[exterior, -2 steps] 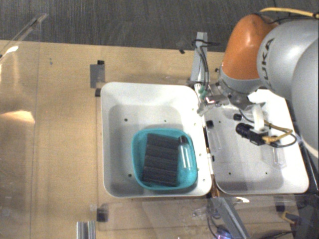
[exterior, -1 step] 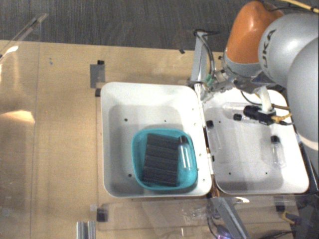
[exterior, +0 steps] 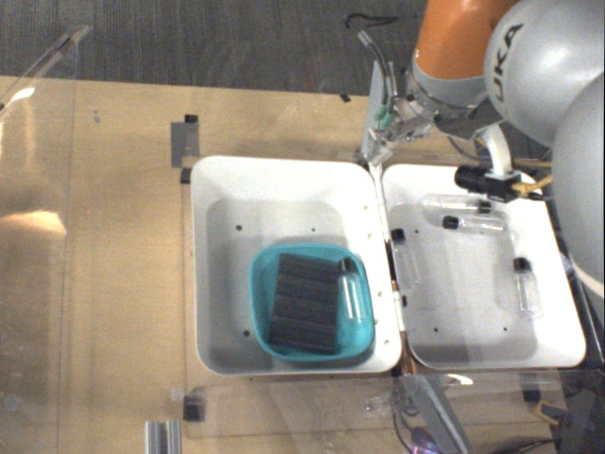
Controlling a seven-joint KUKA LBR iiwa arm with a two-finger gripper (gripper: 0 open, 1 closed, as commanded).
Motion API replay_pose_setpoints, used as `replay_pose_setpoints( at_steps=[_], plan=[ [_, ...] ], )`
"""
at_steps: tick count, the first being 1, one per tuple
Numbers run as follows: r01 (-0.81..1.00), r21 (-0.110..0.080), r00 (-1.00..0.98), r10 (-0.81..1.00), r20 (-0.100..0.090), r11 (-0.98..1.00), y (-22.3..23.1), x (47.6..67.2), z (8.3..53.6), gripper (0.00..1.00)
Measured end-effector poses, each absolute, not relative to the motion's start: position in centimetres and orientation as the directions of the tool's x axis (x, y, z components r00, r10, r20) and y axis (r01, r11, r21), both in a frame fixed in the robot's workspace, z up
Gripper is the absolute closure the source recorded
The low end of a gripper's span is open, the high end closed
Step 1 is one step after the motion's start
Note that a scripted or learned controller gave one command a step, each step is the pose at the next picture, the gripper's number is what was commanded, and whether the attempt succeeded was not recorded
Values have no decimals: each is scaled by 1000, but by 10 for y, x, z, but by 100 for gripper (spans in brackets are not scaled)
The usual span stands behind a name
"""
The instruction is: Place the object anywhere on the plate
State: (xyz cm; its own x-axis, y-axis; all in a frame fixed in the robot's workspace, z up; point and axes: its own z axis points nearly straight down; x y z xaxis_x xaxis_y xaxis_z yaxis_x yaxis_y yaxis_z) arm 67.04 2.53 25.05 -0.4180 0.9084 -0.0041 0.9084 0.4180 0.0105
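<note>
My claw (exterior: 374, 149) hangs over the far edge of the bench's two bins, right at the seam where the left bin (exterior: 213, 253) and the right bin (exterior: 558, 348) meet at their far corners. From this angle I cannot tell whether the claw is wide or narrow, and I see nothing held in it. My grey arm (exterior: 553, 55), with its orange band (exterior: 458, 17), reaches in across the far right corner of the right bin.

The teal plate (exterior: 263, 272) sits in the left bin, toward its near right corner. A dark ribbed block (exterior: 304, 303) covers most of the plate's middle. Just beside the block, along the plate's right edge, lies a clear tube (exterior: 351, 291) with a black cap pointing to the far side. It rests inside the plate's rim.

In the right bin are more capped tubes. One (exterior: 470, 223) lies crosswise near the far edge, another (exterior: 523, 287) lies lengthwise near the right edge, and a third (exterior: 405, 258) lies along the left wall.
</note>
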Motion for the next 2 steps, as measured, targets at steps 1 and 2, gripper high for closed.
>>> replay_pose_setpoints(
  at_steps=[1, 2],
  plan=[
    [783, 12, -622, 783, -11, 622, -8, 670, 425, 100],
    [782, 11, -623, 782, -10, 623, -7, 670, 424, 0]
  ],
)
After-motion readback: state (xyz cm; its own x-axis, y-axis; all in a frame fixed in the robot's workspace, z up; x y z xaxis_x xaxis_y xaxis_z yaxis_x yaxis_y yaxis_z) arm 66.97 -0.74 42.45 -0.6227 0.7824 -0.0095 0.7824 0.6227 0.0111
